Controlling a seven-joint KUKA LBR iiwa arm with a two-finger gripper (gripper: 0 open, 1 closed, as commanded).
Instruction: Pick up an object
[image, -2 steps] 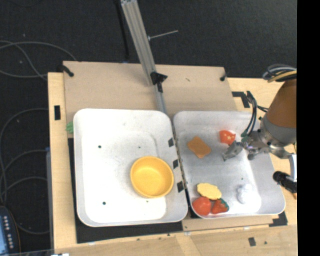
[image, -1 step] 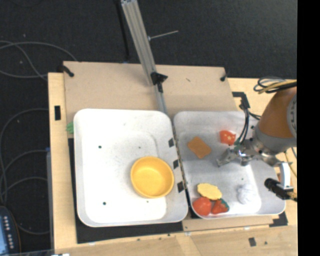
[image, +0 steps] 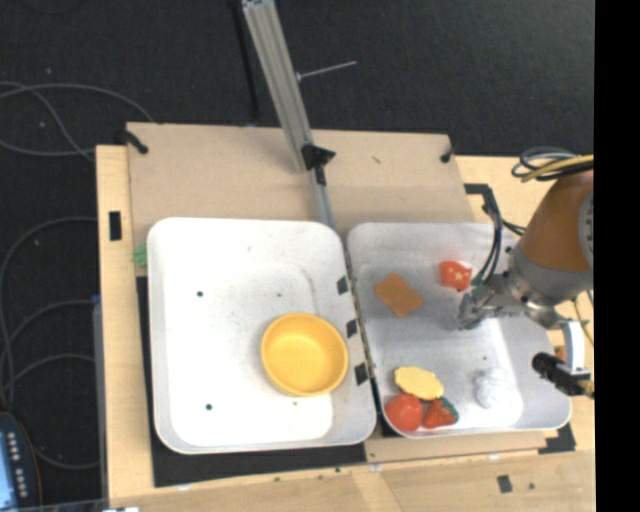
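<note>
We read this as the approach step: the gripper (image: 470, 312) sits low inside the right bin (image: 520, 410), over bare floor, with nothing visibly between its tips. Whether they stand apart or together we cannot tell; they are too small and dark against the bin.

Candidate objects, all in the right bin:
- red piece (image: 455, 273), just up and left of the gripper, nearest
- brown block (image: 398, 295), left of the gripper, near the bin's middle
- yellow piece (image: 418, 381), touching two red strawberry-like items (image: 418, 412) at the front edge
- small pale lump (image: 488, 389), front right

The left bin (image: 180, 300) carries a yellow bowl (image: 304, 353), well apart from the arm.

Our judgement: no pick is made yet. The next move calls for a short shift toward the red piece or the block, centring over it before descent. The front cluster looks harder, the items crowding each other.

We find no brands, labels or legible writing.
</note>
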